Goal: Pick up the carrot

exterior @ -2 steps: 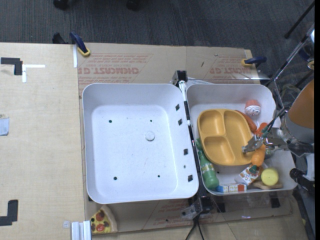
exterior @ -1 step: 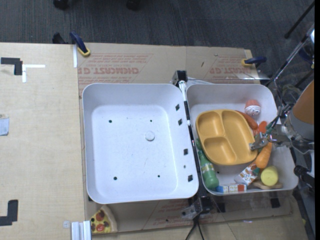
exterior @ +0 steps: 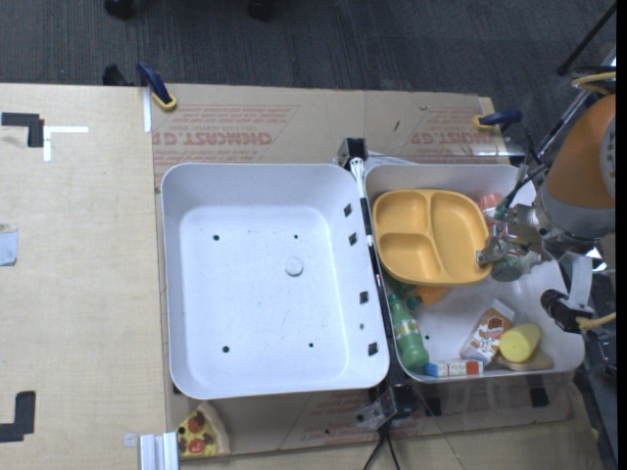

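Note:
An orange shape (exterior: 432,294) that looks like the carrot peeks out from under the front edge of the yellow divided plate (exterior: 431,235) in the right bin (exterior: 549,365). Most of it is hidden by the plate. My gripper (exterior: 493,251) hangs low at the plate's right rim, to the right of and slightly behind the orange shape. The grey arm with its orange band (exterior: 588,164) reaches in from the right.
A green bottle (exterior: 406,329) lies along the right bin's left wall. A small carton (exterior: 486,335) and a yellow round object (exterior: 519,343) sit at its front. Something small and reddish (exterior: 490,202) lies behind the plate. The left bin (exterior: 196,360) stands beside it.

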Available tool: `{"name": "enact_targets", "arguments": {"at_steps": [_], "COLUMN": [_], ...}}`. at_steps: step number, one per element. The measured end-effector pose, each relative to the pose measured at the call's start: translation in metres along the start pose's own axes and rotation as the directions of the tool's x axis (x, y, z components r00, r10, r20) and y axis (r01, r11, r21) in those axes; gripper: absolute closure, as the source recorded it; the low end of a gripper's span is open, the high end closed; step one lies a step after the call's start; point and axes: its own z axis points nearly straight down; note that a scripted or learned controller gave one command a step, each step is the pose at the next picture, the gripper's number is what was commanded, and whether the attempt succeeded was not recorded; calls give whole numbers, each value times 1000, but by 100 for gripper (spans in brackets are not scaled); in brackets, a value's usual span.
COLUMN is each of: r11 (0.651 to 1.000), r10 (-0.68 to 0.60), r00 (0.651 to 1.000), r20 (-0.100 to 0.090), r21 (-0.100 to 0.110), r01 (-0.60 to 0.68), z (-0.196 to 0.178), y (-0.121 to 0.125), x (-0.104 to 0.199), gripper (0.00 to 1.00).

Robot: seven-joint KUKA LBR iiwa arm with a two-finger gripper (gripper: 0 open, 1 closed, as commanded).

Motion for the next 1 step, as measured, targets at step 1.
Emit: {"name": "enact_targets", "arguments": {"at_steps": [1], "r11": [1000], "r10": [-17], "r00": [1000], "r20": [-20], "r21": [3], "r01": [17], "z": [0], "y": [0], "x": [15], "gripper": [0]}}
